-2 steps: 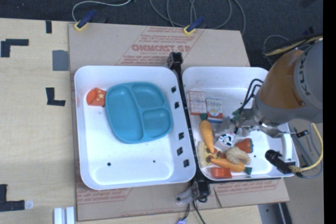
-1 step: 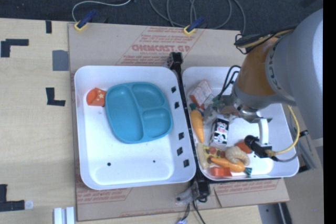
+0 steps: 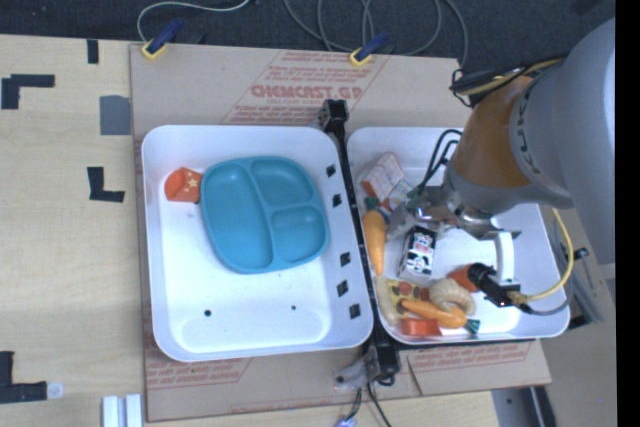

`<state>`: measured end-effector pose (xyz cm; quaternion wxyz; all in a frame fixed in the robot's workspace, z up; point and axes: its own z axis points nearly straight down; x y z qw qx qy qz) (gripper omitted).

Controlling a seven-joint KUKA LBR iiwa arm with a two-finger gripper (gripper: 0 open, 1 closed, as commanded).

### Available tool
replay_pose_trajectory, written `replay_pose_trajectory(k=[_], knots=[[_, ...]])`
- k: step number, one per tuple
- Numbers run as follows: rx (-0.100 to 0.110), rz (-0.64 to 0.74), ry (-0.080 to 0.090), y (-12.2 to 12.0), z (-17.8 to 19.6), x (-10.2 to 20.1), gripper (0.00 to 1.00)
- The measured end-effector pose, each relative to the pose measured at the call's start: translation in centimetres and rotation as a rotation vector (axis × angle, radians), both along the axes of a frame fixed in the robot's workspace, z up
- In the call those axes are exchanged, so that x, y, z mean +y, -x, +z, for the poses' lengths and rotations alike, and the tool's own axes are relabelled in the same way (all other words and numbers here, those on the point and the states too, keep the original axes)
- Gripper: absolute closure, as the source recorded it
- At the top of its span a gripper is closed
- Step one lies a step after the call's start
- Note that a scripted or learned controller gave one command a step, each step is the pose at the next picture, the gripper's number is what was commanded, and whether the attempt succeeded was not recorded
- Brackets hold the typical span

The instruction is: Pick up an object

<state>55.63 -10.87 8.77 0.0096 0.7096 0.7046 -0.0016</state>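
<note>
End effector (image 3: 425, 215) low over R bin (image 3: 540, 320) clutter.

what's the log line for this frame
arm: over right bin | hand: above black-and-white carton | blue tray: left bin

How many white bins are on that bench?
2. The left bin holds a blue divided plate and a small orange item. The right bin holds a jumble of small things, where the arm reaches in.

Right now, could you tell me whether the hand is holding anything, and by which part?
It cannot be told. The hand is low in the right bin among the clutter, just above a small black-and-white carton, but the wrist hides any hold.
</note>
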Motion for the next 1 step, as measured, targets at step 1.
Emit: replay_pose_trajectory(k=[1], knots=[[0.004,0.005,-0.007,-0.02,0.91,0.44,1.00]])
